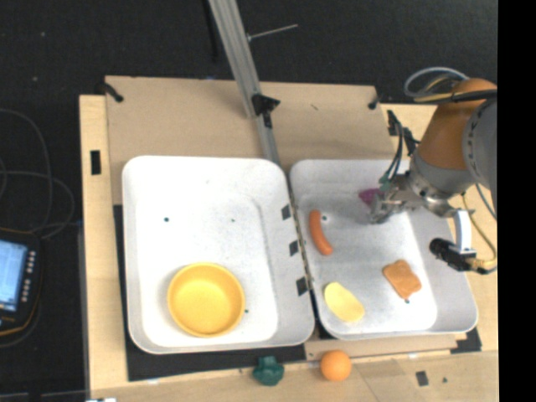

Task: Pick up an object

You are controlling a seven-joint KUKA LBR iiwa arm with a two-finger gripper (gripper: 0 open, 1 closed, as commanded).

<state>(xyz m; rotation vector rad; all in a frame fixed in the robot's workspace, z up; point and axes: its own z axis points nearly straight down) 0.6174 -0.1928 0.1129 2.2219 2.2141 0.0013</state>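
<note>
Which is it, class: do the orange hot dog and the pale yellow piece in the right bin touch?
Apart. The camera view shows bare white bin floor between the hot dog and the yellow piece.

No readable writing anywhere, no labels, brands or numbers on the bins or bench, lit screen of the handheld device [12, 279] left of the left bin [151, 182] far too small and blurred to read

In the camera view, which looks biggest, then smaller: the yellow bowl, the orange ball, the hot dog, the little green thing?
1. yellow bowl, clearly the biggest
2. hot dog
3. orange ball and little green thing, which look about alike, too close to rank
</note>
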